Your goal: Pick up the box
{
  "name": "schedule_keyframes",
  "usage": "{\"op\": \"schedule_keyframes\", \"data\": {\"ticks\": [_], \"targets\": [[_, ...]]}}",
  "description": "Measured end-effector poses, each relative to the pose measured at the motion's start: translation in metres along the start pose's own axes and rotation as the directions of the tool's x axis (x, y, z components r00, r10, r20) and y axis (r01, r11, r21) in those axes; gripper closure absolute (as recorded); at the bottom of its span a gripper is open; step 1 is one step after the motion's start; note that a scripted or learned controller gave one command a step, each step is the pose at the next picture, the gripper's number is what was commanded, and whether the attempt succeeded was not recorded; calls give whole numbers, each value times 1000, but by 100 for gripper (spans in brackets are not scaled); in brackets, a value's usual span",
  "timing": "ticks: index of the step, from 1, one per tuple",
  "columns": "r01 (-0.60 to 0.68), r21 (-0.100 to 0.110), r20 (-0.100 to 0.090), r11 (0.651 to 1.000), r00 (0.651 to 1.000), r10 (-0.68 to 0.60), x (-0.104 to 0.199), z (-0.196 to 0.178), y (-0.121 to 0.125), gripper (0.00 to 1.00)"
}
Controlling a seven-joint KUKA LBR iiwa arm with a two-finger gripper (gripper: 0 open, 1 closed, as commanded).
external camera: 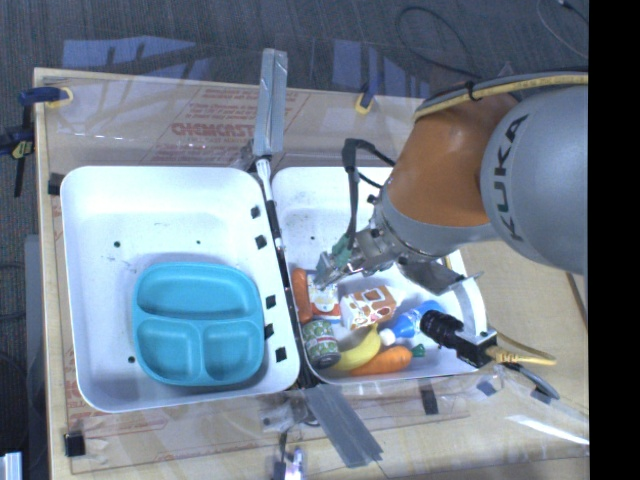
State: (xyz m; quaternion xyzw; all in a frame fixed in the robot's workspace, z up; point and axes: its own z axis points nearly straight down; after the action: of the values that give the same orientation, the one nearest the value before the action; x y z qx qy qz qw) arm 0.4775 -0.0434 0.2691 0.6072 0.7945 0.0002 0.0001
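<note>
Over the right bin (300, 193), the claw (330, 268) hangs low, reached down to work among the clutter; whether it grips anything cannot be told. Just beside it lies the box (365, 306), flat and apparently untouched, hemmed by a banana (360, 353), carrot (385, 362) and can (321, 338), so access looks tight. Well apart, a blue tray (200, 325) rests in the left bin (90, 268).

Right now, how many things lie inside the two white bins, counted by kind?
Tray: 1, the blue tray in the left bin.
Box: 1, the box.
Can: 1.
Banana: 1.
Carrot: 2.
Bottle: 1.
Total: 7
</note>
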Motion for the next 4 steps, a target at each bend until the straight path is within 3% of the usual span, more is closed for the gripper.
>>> {"op": "schedule_keyframes", "data": {"ticks": [1,2,3,4], "targets": [[0,1,0,1000,1000,0,0,0,0,0],[110,-1,1,994,994,-110,9,-18,2,0],[80,1,0,997,997,-80,0,-62,4,0],[161,3,-1,987,987,-161,-24,36,-8,0]]}}
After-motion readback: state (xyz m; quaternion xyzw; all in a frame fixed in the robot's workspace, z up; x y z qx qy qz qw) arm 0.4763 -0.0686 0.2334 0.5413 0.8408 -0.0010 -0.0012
